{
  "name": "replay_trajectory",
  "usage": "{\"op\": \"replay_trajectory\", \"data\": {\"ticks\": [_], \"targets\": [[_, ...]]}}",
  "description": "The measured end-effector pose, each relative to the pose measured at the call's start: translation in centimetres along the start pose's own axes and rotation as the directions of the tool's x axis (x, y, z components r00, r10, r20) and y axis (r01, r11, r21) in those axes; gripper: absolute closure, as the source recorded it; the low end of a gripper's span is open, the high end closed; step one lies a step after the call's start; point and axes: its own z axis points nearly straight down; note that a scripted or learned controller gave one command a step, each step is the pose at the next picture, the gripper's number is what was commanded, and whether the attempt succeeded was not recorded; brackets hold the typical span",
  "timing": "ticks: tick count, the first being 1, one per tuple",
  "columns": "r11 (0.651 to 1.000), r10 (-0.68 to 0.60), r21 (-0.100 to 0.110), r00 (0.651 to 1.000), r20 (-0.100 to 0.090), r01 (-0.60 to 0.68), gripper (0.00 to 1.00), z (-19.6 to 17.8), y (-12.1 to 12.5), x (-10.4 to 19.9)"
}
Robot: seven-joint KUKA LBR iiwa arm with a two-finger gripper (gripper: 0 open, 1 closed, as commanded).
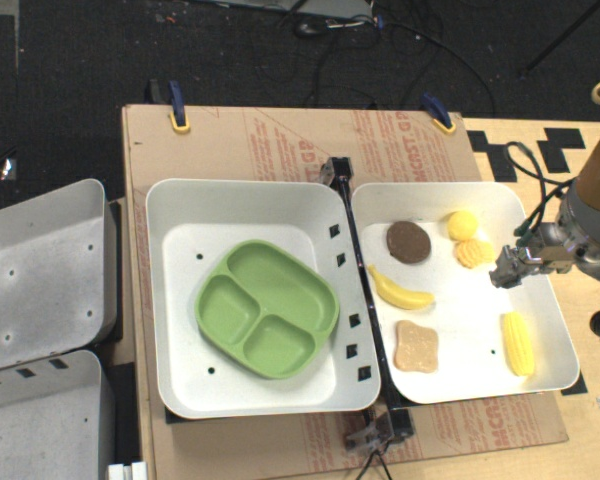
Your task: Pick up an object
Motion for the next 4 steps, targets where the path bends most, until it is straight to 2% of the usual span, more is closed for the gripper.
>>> {"op": "replay_trajectory", "data": {"ticks": [1,3,4], "targets": [[1.0,0.0,0.002,1.0,0.0,0.0,1.0,-5.3,0.2,0.0],[1.0,-0.005,0.007,1.0,-0.003,0.005,1.0,-4.4,2.6,9.3],[1.0,-0.004,0.01,1.0,-0.003,0.004,1.0,-2.6,3.4,13.7]]}}
